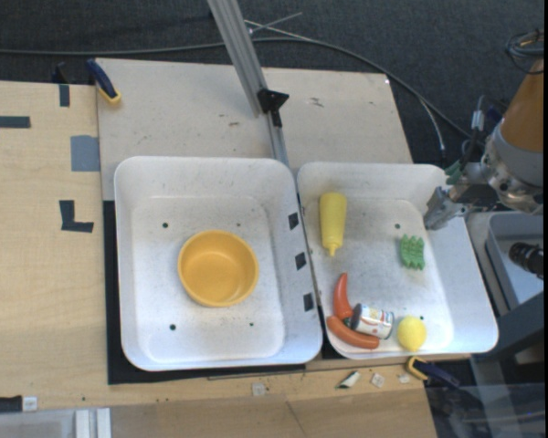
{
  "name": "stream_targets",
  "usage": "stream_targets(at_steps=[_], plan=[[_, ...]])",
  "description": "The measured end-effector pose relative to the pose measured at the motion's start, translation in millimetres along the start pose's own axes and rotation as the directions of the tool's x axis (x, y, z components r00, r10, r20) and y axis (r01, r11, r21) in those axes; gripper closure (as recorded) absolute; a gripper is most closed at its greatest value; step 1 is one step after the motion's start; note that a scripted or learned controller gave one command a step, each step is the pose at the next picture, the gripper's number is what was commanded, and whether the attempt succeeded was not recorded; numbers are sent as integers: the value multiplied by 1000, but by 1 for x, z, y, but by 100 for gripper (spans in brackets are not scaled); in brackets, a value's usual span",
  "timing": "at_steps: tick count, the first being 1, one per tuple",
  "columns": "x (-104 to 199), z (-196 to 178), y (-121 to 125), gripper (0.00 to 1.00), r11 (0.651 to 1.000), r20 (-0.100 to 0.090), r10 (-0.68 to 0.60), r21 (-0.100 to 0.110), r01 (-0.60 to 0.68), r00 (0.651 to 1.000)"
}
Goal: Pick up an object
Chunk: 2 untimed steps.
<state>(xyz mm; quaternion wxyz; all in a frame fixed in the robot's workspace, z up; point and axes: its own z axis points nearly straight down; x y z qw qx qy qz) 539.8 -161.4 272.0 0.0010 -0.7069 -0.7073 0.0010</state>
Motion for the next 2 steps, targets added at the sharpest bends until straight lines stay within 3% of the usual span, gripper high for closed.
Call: stream_targets(at_steps=[1, 2], plan=[[0, 0, 0, 0, 1000, 0, 0, 0, 0, 1000], [5, 67, -2, 0, 1000, -1, 0, 8, 0, 1000]])
